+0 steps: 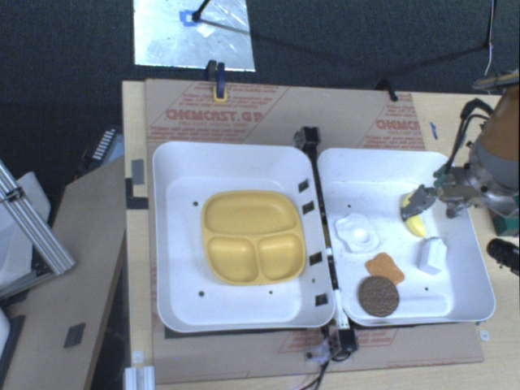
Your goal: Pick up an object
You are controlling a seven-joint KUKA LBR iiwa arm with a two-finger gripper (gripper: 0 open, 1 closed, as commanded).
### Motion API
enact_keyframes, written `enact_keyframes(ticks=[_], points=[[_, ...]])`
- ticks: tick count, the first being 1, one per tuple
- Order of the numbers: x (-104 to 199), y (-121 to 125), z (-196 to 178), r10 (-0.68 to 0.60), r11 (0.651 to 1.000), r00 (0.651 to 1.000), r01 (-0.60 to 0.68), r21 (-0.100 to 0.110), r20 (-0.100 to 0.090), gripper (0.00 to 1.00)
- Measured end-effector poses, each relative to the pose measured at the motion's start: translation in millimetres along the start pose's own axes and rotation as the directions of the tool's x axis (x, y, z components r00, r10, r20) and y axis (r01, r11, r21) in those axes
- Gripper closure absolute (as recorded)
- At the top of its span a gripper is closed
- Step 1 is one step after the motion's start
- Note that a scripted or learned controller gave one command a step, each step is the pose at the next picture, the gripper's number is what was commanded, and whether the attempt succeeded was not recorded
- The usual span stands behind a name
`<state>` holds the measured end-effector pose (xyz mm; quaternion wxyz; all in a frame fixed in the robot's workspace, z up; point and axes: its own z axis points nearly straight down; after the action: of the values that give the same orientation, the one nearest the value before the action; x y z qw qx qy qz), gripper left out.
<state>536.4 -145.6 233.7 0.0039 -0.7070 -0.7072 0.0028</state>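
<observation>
Gripper (418, 205) low in right-hand bin (481, 292), directly above yellow piece (417, 227); grip apart or together: unclear. White block (431, 254) near.

Left bin (175, 218): white plastic, smooth, slight sheen.
Right bin (463, 291): same white plastic, smooth.
Yellow tray (248, 236): plastic, matt, smooth.
Brown disc (379, 296): rough, speckled, matt.
Bench board (244, 112): paper-faced, matt, printed red.
Silver sheet (162, 23): metallic, shiny, creased.
Floor (366, 23): dark carpet, coarse.
</observation>
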Motion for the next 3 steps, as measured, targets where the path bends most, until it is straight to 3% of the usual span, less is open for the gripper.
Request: enact_keyframes(ticks=[1,3], points=[[0,2,-5,-0.003,1.0,1.0,0.003,-0.01,0.002,0.0],[-16,2,92,0.0,1.0,1.0,0.0,-0.007,0.001,0.0]])
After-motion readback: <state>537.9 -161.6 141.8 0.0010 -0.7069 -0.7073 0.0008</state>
